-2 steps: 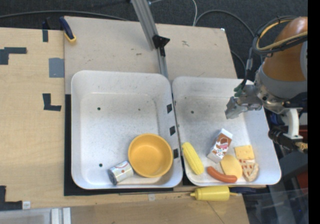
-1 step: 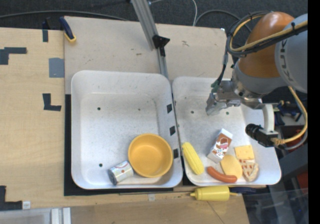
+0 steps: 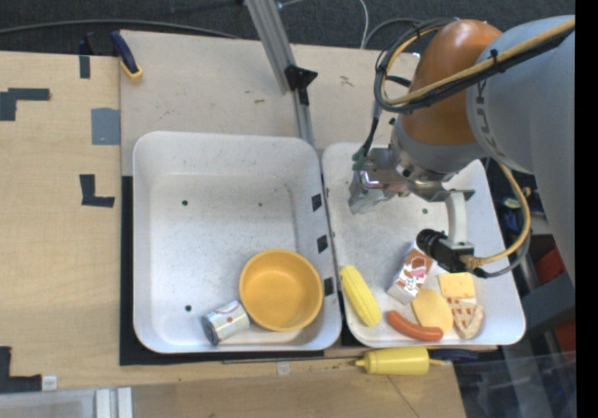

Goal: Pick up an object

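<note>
The claw [image 3: 366, 190] hangs over the upper part of the right bin [image 3: 495, 327], largely masked by the arm's wrist, so whether it is released or clenched cannot be told. Nothing is seen in its grip. Toward the bin's near edge lie a corn cob [image 3: 360, 295], a small carton [image 3: 411, 276], a sausage [image 3: 413, 326] and a pizza slice [image 3: 465, 318]. The left bin [image 3: 187, 164] holds a yellow bowl [image 3: 280, 290] and a can [image 3: 225, 322].

Bowl [image 3: 279, 289], can [image 3: 225, 321] in left bin [image 3: 187, 173] — corn [image 3: 360, 295] in right bin [image 3: 495, 313].

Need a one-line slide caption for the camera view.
Gripper over right bin of toy food; yellow bowl and can in left bin.
</note>
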Robot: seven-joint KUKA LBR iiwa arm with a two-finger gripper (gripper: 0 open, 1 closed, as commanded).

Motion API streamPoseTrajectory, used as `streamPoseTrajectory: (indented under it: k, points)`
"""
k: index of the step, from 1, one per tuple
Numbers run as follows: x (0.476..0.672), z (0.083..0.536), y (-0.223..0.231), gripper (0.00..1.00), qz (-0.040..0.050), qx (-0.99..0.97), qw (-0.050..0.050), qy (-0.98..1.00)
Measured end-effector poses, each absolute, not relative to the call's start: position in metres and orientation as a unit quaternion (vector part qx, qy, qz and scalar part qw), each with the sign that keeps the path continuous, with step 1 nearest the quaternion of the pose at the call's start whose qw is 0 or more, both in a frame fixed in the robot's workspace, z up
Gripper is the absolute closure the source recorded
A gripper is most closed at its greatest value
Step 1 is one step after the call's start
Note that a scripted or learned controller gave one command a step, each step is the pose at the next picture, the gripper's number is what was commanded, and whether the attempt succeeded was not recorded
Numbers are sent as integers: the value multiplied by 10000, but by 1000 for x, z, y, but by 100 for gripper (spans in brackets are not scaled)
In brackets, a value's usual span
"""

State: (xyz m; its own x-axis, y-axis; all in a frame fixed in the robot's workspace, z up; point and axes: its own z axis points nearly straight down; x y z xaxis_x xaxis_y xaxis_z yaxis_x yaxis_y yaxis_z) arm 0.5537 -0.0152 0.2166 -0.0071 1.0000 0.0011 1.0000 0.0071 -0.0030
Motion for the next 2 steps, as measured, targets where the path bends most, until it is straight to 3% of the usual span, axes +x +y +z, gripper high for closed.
streamPoseTrajectory:
  k: [2]
  points:
    - [556,226,90,100,-2,-7044,11,-7098]
